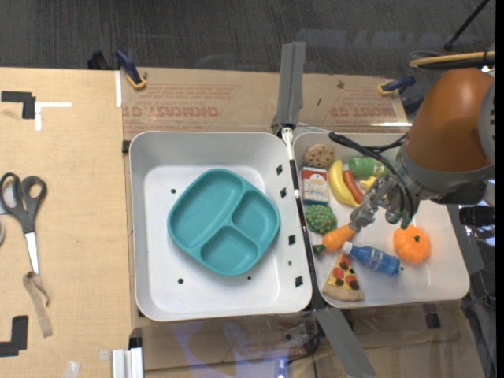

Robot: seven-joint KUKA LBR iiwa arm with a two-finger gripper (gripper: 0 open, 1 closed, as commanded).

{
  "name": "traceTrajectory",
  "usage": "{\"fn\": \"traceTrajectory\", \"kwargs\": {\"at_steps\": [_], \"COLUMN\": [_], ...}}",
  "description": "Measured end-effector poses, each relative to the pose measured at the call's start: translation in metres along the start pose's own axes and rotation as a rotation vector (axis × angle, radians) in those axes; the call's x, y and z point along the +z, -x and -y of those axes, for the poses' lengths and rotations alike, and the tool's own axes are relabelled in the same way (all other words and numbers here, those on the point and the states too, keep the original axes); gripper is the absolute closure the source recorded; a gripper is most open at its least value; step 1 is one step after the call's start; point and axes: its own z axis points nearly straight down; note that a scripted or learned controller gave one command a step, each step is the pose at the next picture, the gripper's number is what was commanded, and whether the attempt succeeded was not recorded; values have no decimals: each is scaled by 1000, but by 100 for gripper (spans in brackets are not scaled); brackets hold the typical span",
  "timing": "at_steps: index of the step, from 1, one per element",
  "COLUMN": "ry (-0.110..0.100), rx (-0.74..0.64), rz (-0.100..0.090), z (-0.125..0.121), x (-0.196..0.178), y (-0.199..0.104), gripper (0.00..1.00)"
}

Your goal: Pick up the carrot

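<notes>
- My gripper [364, 216] hangs over the right bin [449, 286], tips down at the carrot's orange end; whether the fingers are spread or closed around it I cannot tell (they blur into the carrot there).
- The carrot [339, 236] lies slanted near the bin's left wall, its green top pointing down-left toward the divider.
- It is crowded: broccoli [318, 216] just above-left, pizza slice [344, 279] just below, blue bottle [376, 260] just to the right.
- Further up sit a red-and-white carton [314, 186], a cookie [319, 155], a banana [340, 181] and a green piece [365, 166], packed along the top edge.
- A small pumpkin [412, 244] sits to the right of the bottle, beneath my wrist.
- Bare bin floor shows along the bottom right, between the pumpkin and the rim.
- The left bin [150, 282] holds a teal divided plate [224, 222], with white floor open all around it.
- Scissors [24, 203] lie on the bench, well apart to the left.
</notes>
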Motion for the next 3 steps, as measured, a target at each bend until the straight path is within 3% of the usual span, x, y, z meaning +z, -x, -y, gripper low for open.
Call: {"fn": "traceTrajectory", "kwargs": {"at_steps": [1, 2, 3], "ry": [0, 1, 1], "rx": [1, -148, -214], "rz": [-1, 1, 2], "z": [0, 11, -1], "x": [0, 99, 99], "y": [0, 20, 40], "gripper": [0, 0, 0]}}
